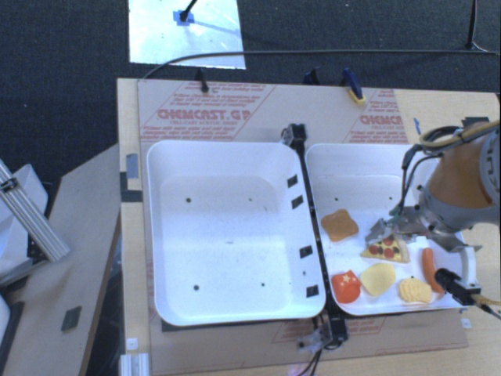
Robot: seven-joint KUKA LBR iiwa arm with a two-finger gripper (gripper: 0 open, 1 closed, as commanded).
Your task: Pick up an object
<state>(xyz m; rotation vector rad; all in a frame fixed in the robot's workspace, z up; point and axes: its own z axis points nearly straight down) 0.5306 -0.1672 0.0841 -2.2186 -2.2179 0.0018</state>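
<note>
The right bin (356,167) holds several toy foods. A brown toast slice (339,225) lies near its left wall. A pizza slice (387,250) lies in the middle. Along the front are a red pepper (345,286), a pale yellow chip (378,279) and a ridged yellow piece (414,291). An orange sausage (428,265) lies at the right. My gripper (385,229) is low in this bin, at the pizza slice's far edge and right of the toast. The arm's orange band (460,182) rises behind it. Nothing shows lifted off the bin floor.
The left bin (156,210) stands beside the right one, with black clips (297,202) along the shared wall. A blue clamp (354,84) sits on the back board. Cables loop over the arm at the right. An aluminium bar (31,222) lies off the bench's left side.
</note>
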